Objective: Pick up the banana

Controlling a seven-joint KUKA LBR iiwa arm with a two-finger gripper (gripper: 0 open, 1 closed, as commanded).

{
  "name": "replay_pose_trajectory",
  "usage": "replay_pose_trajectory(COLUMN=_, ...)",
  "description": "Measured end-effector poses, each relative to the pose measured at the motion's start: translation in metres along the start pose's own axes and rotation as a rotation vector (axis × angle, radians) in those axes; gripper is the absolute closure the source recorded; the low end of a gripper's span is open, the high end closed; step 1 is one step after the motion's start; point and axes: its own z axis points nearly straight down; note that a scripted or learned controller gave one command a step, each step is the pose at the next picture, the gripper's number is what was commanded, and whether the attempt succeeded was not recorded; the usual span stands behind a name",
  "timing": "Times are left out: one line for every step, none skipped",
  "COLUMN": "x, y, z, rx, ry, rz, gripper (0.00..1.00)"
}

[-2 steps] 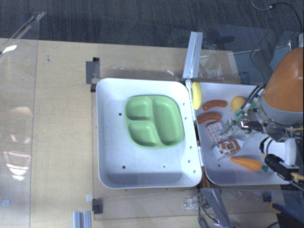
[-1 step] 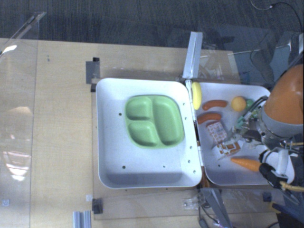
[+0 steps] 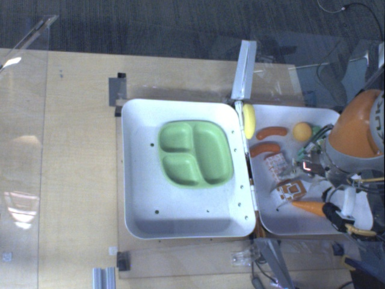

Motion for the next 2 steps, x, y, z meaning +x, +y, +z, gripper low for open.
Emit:
replay_pose_trajectory(x=-0.032, y=0.004, z=0.005, rx=-0.008, ry=0.003, rz=0.027, gripper=0.0)
replay_pose_trajectory(x=-0.049, y=-0.004, z=0.005, rx=-0.011, ry=0.002, rz=-0.024, gripper=0.0)
